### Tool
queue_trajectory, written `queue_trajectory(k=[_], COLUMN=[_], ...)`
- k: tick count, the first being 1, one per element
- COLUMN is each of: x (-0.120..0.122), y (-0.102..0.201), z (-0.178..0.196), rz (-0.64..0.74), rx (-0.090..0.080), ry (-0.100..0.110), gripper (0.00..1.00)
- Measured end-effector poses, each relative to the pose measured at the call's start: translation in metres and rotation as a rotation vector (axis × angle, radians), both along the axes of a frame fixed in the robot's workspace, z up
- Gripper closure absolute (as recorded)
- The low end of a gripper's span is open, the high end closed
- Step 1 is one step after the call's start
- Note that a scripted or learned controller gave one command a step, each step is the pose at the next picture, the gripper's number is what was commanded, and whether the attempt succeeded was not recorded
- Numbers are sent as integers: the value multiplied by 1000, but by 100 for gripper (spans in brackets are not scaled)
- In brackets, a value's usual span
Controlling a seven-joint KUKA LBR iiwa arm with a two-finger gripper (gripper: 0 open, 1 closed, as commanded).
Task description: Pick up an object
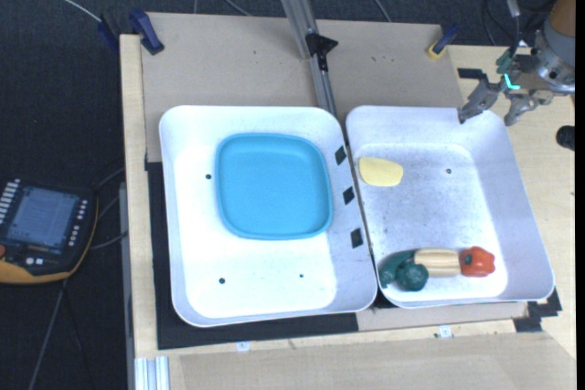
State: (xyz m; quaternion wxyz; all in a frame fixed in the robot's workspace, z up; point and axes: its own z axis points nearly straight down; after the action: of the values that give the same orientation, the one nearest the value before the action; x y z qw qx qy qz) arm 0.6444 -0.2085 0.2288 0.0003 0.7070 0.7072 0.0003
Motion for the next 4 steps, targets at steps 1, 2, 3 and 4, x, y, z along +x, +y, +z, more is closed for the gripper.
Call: queue_trajectory(k=[1,2,3,4], x=[0,-3,0,0], y=[0,2,-3,-2], z=[0,-62,-123,-134], rz=[0,0,0,0], rx=[0,1,1,0], ry=[0,5,5,1], gripper=[0,0,0,0])
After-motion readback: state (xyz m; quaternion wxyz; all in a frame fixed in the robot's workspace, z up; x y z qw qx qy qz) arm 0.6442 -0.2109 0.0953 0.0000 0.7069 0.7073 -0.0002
